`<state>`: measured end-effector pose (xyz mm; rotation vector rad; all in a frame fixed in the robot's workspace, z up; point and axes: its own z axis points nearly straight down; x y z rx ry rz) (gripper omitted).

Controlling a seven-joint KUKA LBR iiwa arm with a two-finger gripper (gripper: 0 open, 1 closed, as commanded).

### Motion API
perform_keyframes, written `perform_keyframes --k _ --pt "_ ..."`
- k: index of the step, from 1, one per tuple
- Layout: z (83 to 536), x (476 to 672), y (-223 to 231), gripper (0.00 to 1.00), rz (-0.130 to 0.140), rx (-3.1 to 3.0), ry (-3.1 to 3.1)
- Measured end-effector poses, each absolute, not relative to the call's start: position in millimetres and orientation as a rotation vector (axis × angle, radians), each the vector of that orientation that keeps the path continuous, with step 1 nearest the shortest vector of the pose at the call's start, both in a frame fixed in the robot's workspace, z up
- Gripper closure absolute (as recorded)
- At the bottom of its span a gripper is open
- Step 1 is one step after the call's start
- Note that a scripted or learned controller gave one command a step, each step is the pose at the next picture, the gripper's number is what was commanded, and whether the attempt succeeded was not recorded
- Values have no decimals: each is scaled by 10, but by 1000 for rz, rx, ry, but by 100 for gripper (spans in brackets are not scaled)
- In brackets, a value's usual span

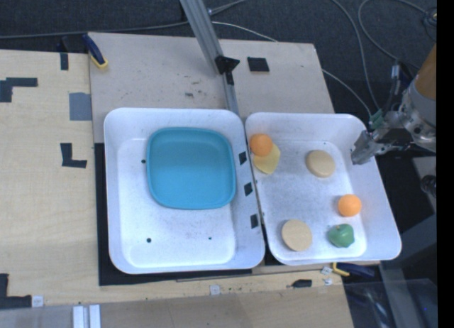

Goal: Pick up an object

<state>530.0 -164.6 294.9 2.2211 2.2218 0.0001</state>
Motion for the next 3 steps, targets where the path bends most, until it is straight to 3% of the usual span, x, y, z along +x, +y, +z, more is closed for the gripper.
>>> perform_keyframes --k 3 --pt "2518 5445 -113 100 -2 2218 2228"
